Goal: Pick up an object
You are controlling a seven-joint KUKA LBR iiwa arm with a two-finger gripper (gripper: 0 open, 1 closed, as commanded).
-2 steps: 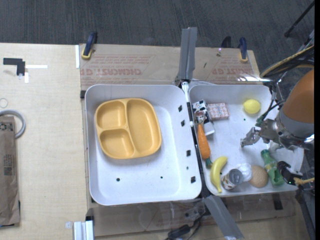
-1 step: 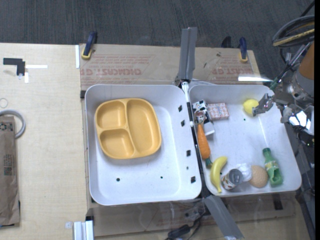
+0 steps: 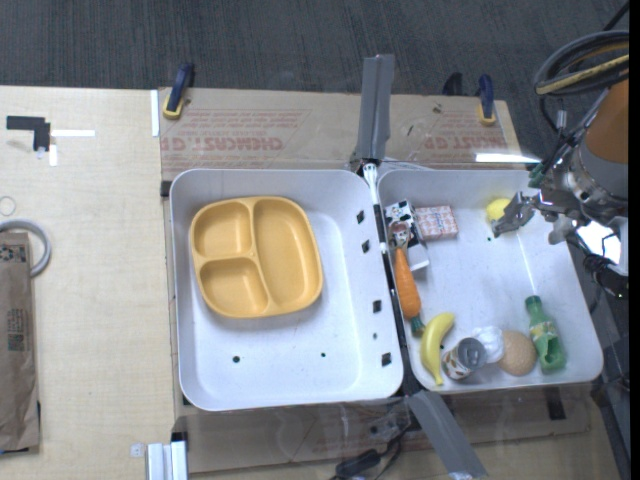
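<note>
The right bin [image 3: 480, 278] holds several objects. A pink box [image 3: 436, 222] and a small black-and-white carton [image 3: 400, 216] lie at its back left. An orange carrot [image 3: 405, 283] runs along the left wall. A banana [image 3: 435, 343], a tin can [image 3: 462, 359], a tan ball [image 3: 517, 352] and a green bottle [image 3: 545, 334] sit along the front. A yellow lemon [image 3: 498, 209] rests near the back right. My gripper [image 3: 531, 225] hangs above the bin's back right corner, just right of the lemon. It is open, with nothing between its fingers.
The left bin [image 3: 200, 368] holds a yellow divided plate [image 3: 257, 256]. A metal divider [image 3: 376, 108] rises between the bins at the back. Cables [image 3: 580, 63] loop above the arm on the right. A brown bag [image 3: 17, 338] lies on the bench far left.
</note>
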